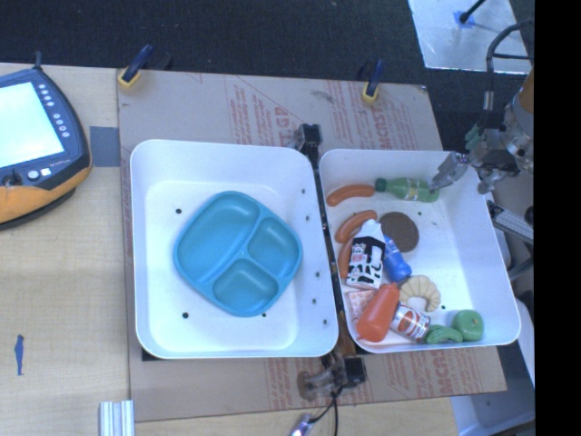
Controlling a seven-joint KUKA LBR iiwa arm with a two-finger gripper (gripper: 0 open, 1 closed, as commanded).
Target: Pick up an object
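Observation:
My gripper (464, 171) hangs over the far right corner of the right bin (495, 243), open, with nothing between its fingers. Its left finger (445, 170) is just right of a green bottle (407, 188) lying along the bin's far wall. Further left and nearer lie two sausages (350, 193) (356, 224), a brown disc (399, 232), a black-and-white carton (366, 262), a small blue bottle (396, 263), a croissant (420, 291), an orange bottle (378, 312), a can (413, 323) and a green toy (458, 327).
The left bin (150, 243) holds a blue divided plate (238, 252). A tablet-like pendant (32, 143) lies at the far left of the bench. Clamps (134, 66) (370, 82) stand at the board's far edge. The right half of the right bin's floor is bare.

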